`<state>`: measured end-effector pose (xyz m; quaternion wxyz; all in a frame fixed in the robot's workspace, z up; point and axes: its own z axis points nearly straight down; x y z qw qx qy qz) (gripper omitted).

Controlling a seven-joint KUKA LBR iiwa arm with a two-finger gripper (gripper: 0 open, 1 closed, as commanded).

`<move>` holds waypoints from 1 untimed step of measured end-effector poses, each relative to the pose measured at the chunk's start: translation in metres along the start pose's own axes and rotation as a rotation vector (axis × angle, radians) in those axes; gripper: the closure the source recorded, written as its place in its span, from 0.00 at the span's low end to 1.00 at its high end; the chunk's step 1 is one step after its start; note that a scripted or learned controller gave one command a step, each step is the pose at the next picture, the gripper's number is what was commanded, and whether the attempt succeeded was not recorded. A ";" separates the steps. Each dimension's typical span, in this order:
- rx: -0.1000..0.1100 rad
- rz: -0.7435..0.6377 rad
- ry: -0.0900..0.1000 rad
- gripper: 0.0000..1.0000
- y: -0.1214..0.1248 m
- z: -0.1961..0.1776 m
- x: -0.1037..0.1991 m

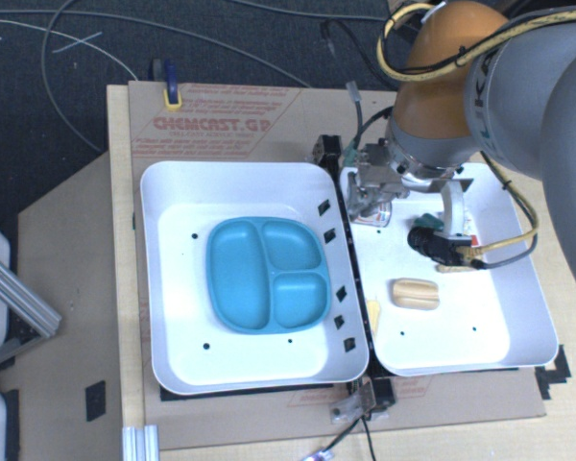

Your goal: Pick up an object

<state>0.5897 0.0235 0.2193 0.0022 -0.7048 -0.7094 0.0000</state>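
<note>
Jaws of the gripper [370,203] hang over the right bin's [518,339] upper-left corner; their spread cannot be determined. A tan block [415,294] lies well apart, nearer the bin's front. The left bin [173,353] holds a blue divided plate [267,274].

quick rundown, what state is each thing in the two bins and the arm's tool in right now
blue divided plate: lying flat in the left bin, right side up, compartments bare
tan bread-like piece: lying flat in the right bin, untouched
tool: low over the right bin's far left corner, apart from the tan piece
</note>
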 end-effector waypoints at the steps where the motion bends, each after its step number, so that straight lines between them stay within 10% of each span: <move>1: 0.000 0.001 0.000 1.00 -0.008 0.004 0.053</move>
